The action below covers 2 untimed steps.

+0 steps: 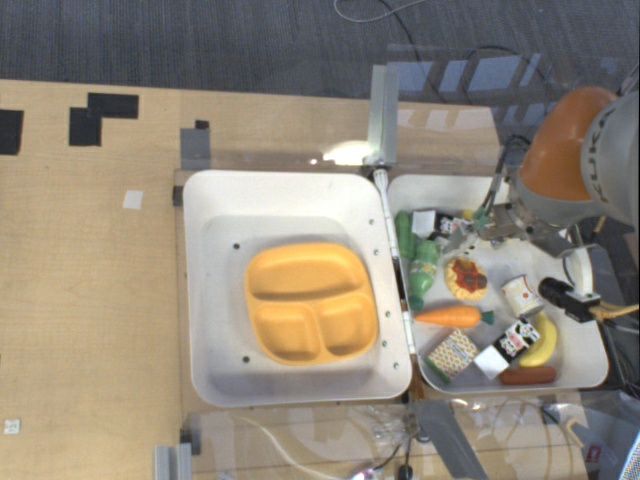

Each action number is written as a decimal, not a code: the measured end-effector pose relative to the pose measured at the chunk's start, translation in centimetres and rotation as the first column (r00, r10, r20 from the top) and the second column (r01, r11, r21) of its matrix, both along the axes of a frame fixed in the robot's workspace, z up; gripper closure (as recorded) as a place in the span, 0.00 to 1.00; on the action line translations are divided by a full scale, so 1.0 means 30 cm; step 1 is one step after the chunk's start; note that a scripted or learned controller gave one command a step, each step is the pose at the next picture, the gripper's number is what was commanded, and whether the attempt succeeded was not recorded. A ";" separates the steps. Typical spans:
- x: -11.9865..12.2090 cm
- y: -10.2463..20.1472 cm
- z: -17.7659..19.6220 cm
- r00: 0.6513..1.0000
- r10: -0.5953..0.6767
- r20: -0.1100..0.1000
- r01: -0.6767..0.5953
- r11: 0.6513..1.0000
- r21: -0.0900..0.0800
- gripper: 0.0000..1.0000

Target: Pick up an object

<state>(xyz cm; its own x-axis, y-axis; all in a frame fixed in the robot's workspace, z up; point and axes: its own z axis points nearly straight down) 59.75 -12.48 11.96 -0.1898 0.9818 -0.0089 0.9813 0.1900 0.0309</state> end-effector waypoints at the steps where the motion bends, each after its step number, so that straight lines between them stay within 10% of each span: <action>1: -0.132 0.093 -0.075 0.976 0.216 0.002 -0.216 0.976 -0.022 0.00; 2: -0.121 0.110 -0.030 0.975 0.221 0.011 -0.221 0.975 -0.018 1.00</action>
